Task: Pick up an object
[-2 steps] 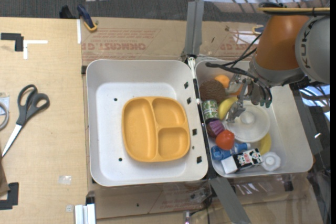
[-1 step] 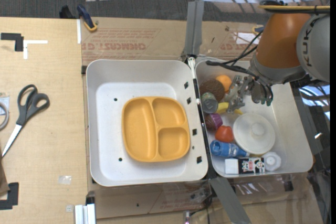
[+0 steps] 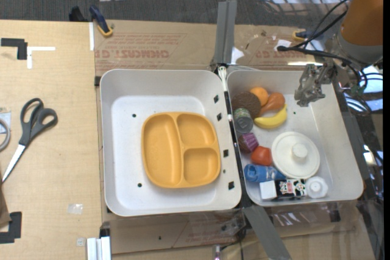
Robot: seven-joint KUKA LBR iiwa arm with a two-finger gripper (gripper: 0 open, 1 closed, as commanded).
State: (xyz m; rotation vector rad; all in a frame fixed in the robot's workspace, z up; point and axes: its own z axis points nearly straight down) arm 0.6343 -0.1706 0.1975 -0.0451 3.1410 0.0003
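My gripper (image 3: 306,94) hangs over the back of the right bin (image 3: 347,149), with nothing visible between its fingers. In that bin lie a yellow banana (image 3: 272,119), an orange fruit (image 3: 259,95), a brown round item (image 3: 246,101), a grey-green can (image 3: 243,120), a purple piece (image 3: 248,142), a red piece (image 3: 262,156), a white round lid (image 3: 295,154), a blue item (image 3: 259,173), a small printed box (image 3: 283,189) and a white cap (image 3: 315,187). The gripper sits right of the banana, apart from it.
The left bin (image 3: 116,131) holds a yellow divided plate (image 3: 181,150). Scissors (image 3: 27,131) lie on the wooden bench at the left. A grey bar (image 3: 224,33) stands between the bins at the back. Cables trail at the right by the arm.
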